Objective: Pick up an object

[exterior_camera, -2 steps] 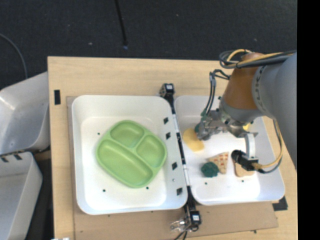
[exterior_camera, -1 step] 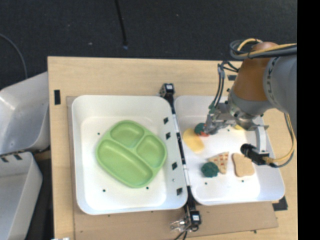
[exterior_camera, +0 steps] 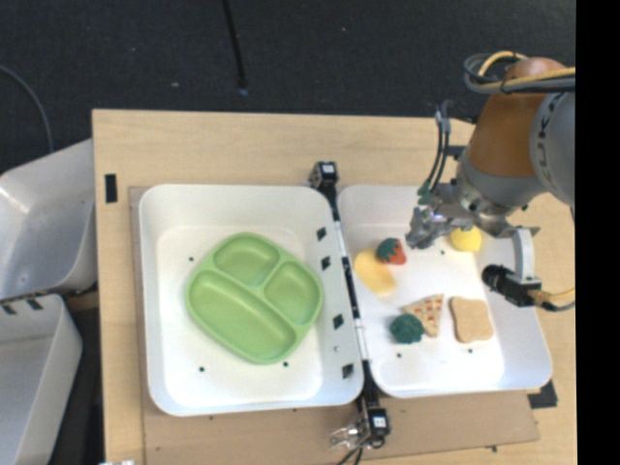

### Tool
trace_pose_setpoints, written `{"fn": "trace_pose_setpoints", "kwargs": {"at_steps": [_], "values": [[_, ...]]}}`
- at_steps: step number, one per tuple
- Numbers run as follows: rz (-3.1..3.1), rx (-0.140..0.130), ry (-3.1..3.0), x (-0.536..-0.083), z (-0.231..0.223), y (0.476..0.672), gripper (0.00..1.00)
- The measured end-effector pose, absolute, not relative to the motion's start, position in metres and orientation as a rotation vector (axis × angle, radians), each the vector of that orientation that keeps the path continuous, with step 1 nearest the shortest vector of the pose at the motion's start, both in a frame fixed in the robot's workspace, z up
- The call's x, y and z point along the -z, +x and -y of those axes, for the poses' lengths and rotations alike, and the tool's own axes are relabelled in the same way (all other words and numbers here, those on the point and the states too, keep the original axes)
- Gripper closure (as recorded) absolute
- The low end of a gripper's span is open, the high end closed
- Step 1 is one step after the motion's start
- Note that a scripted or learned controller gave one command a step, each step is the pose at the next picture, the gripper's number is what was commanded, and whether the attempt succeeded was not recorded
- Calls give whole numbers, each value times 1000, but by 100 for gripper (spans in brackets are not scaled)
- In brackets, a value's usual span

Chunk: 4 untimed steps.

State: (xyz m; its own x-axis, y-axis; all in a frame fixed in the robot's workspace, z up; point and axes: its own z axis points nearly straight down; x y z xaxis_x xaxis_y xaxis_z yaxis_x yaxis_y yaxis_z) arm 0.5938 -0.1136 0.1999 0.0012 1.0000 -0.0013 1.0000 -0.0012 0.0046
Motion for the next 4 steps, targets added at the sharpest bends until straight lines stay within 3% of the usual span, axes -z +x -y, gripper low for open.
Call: {"fn": "trace_pose_setpoints", "kwargs": {"at_steps": [1,3,4], "values": [[-2220,-5,2215,-248,115,604,100],[-2229,0,2215,-231,15,567,100],[-2232,-3,2213,-237,-46,558,100]]}}
